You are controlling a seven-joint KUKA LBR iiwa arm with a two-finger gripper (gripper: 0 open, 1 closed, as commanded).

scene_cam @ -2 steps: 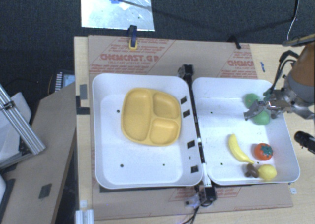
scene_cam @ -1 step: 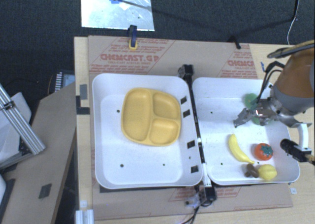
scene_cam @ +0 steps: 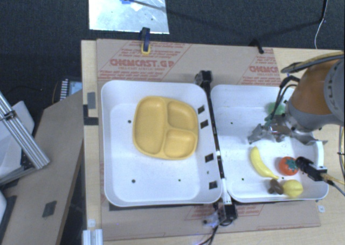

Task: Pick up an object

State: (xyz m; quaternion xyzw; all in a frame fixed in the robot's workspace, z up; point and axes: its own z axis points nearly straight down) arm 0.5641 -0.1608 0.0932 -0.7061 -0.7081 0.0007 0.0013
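1. Camera view: the desk (scene_cam: 178,55) carries two white bins side by side.
2. The left bin (scene_cam: 118,179) holds a yellow divided plate (scene_cam: 164,127).
3. The right bin (scene_cam: 232,131) holds a banana (scene_cam: 261,164), a tomato (scene_cam: 288,166), a lemon (scene_cam: 292,188) and a small brown object (scene_cam: 276,187).
4. The hand (scene_cam: 257,134) sits low over the right bin, just above the banana; whether it is released or clenched cannot be told.

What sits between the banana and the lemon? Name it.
In the camera view, a small brown object lies between the banana and the lemon, with the tomato just above.
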